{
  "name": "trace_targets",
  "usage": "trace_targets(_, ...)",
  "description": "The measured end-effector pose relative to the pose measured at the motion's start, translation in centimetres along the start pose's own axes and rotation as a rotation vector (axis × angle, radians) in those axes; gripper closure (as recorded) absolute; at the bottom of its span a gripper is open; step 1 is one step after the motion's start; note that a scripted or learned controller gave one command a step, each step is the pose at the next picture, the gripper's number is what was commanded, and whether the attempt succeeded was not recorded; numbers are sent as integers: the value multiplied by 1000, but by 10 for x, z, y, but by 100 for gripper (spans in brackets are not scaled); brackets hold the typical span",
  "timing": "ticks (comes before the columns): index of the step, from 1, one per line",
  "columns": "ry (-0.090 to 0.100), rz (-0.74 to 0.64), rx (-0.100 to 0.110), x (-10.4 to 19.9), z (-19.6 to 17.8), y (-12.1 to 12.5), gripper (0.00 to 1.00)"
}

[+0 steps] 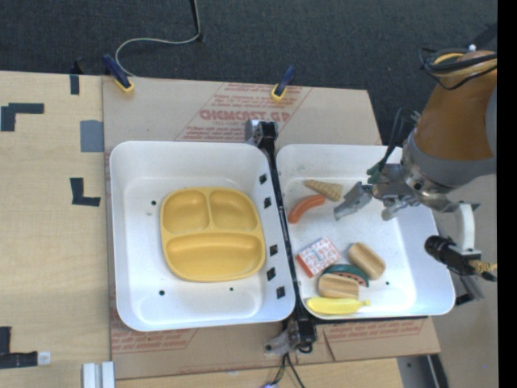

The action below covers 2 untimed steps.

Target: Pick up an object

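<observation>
2 shallow white bins sit side by side, and the grey two-finger gripper (371,201) hangs over the right bin (420,297) with its fingers spread and nothing between them. it is above bare floor, just right of the orange-red toy sausage (305,208) and the tan toy ice-cream cone (324,189). to do this well, i judge it should choose 1 item standing apart, centre on it, and descend straight so neither finger lands on top; the sausage looks nearest and well clear of the rest. nearer the front lie a red-and-white printed packet (317,255), a tan toy bread roll (367,259), a toy hot dog (338,284) and a yellow toy banana (335,305), crowded together. the left bin (129,217) holds 1 yellow plastic divided plate (213,234).
</observation>
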<state>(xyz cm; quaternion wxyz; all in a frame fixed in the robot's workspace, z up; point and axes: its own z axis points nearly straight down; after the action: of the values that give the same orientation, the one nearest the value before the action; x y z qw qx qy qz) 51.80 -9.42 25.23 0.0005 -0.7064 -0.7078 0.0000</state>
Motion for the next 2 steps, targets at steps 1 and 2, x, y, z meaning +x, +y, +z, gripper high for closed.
trace_targets(1,0,2,4,-20,131,65,0)
trace_targets(2,0,1,-2,-17,166,105,0)
